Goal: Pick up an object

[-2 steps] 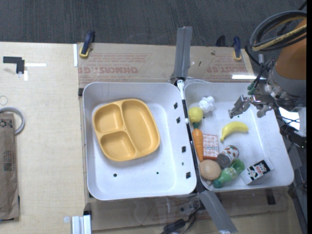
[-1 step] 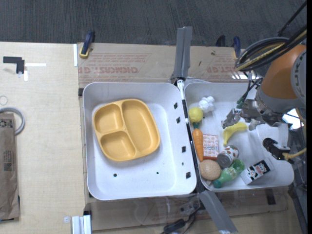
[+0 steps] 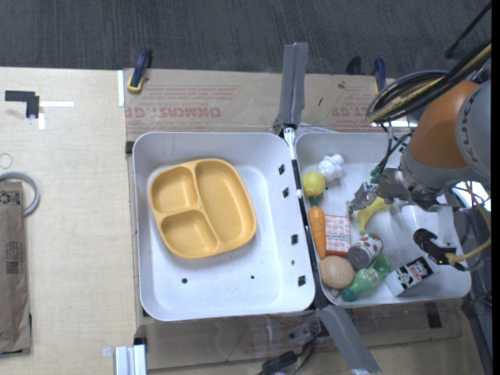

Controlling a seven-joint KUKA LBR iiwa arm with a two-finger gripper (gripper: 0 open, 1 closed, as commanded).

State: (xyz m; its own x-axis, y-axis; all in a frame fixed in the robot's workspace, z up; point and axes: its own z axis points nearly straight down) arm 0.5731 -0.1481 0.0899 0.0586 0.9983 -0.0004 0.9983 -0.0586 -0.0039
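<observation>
The two-finger metal gripper (image 3: 366,201) hangs over the right shallow white bin (image 3: 437,291), just right of the orange plastic carrot (image 3: 316,229), touching a yellow banana (image 3: 370,212); its grasp cannot be told

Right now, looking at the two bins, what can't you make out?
- Gripper, camera view: whether it grips the banana under it; the wrist hides the contact.
- Small carton: print too small to read.
- Green item: partly hidden by the round bread roll and can.
- Arm: cut off by the right edge.
</observation>
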